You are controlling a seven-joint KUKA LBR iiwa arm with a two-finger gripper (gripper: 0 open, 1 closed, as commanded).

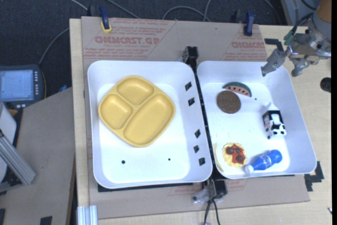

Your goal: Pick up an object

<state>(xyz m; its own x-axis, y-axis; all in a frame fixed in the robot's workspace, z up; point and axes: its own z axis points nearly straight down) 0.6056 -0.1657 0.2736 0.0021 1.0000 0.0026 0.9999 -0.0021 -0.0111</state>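
Nearest the camera, in the lower part of the right bin [303, 137], a blue bottle [265, 160] lies on its side. Its long axis runs left to right with a slight upward tilt, the white cap end pointing left toward a small pizza slice toy [234, 154], which it touches or nearly touches. The pizza toy sits flat at the bin's lower left corner, round and yellow with red spots.

Further up, near the right wall of the same bin, a small black-and-white carton [274, 124] lies with its long axis running roughly up and down in the view, leaning slightly to the right at its lower end. To its left, well apart, a flat brown disc like a cookie [229, 102] rests on the bin floor, and just beyond it a watermelon slice toy [237, 88] lies with its green rind arched toward the far side, just beside the disc.

In the left bin [105, 166], a yellow divided plate [137, 110] with three compartments sits slightly left of centre.

Farthest off, the gripper [284, 60] hangs above the far right corner of the right bin, over its rim. Its fingers [271, 65] stand spread apart with nothing between them, clear of every object in the bin.

Both bins rest on the bench [158, 34], a brown board clamped at its far edge.
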